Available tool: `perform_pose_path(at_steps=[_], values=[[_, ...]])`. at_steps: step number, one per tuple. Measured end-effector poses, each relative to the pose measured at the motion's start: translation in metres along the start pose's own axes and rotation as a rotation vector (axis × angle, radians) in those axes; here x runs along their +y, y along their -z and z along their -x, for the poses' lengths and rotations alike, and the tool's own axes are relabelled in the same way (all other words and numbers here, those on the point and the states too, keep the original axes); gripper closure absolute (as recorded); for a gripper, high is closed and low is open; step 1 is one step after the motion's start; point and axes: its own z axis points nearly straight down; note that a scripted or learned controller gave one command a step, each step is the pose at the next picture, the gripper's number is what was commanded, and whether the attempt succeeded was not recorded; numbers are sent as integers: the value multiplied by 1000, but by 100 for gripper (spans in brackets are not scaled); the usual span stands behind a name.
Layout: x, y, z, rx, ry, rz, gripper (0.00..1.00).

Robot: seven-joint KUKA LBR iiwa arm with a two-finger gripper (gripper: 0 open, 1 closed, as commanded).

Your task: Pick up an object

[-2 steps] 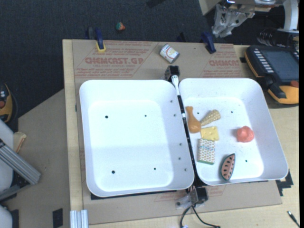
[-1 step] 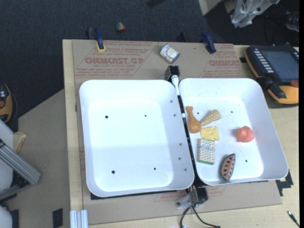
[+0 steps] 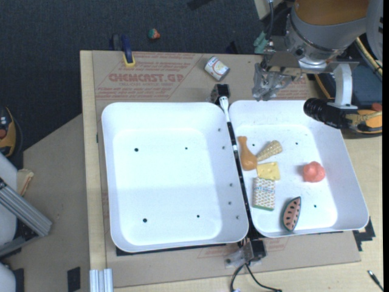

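Above the far rim of the right bin (image 3: 340, 157), the gripper (image 3: 271, 87) hangs from the grey arm with its orange band, its metal tip over the brown board just behind the bin; whether it is released or clenched cannot be told from this angle, and nothing shows in its grasp. Down inside the right bin lie six small things. An orange piece with a narrow neck (image 3: 246, 154) lies next to the bin's left wall, with a tan ridged cone (image 3: 269, 149) just beside it to the right. A yellow block (image 3: 268, 171) sits right below the cone, and a patterned packet (image 3: 264, 194) lies just below that, touching or nearly touching it. A dark slice with a reddish face (image 3: 291, 213) lies near the bin's front edge. A pink rounded object (image 3: 313, 172) sits apart toward the right side. The left bin (image 3: 115, 163) stands beside it, the two joined along a black strip. Behind the bins, on the brown board covering the surface (image 3: 152, 78), rests a small white box (image 3: 216, 68).
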Motion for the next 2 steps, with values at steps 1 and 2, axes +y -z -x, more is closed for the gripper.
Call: perform_pose_path(at_steps=[1,2], values=[[5,116,7,-1,-2,31,100],[-22,23,-48,0,3,6,100]])
